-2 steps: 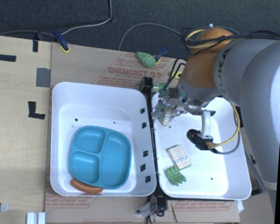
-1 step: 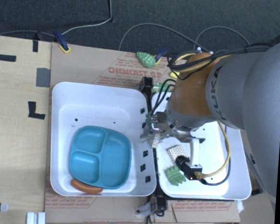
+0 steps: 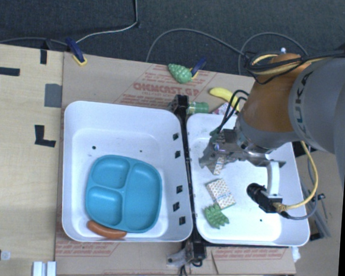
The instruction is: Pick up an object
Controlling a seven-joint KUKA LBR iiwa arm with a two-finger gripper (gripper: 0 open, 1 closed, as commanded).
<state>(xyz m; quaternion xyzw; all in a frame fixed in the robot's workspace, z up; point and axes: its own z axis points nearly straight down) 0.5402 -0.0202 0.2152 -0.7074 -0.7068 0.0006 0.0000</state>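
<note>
Your gripper (image 3: 217, 157) is low in the right bin (image 3: 284, 232), near its left wall and about midway along it. From this angle I cannot tell whether it is spread or closed, or whether it has anything: the wrist and cabling cover most of it.

Candidate objects in the right bin: a small checkered packet (image 3: 221, 192) lying flat just below the gripper, toward the front-left part of the floor, and a green leafy toy (image 3: 216, 216) just in front of that, near the front-left corner. Both look free on the bin floor, apart from the gripper.

The left bin (image 3: 78, 121) holds a blue divided plate (image 3: 123, 192) across its front half, with an orange sausage-shaped toy (image 3: 107, 230) tucked against the plate's front edge.

Outside the bins, on the cardboard past the back edge: a yellow banana (image 3: 222, 94) and another green toy (image 3: 180, 73).

My read on progress: nothing visibly lifted, so the pick is not confirmed. The grasp and lift are left.
</note>
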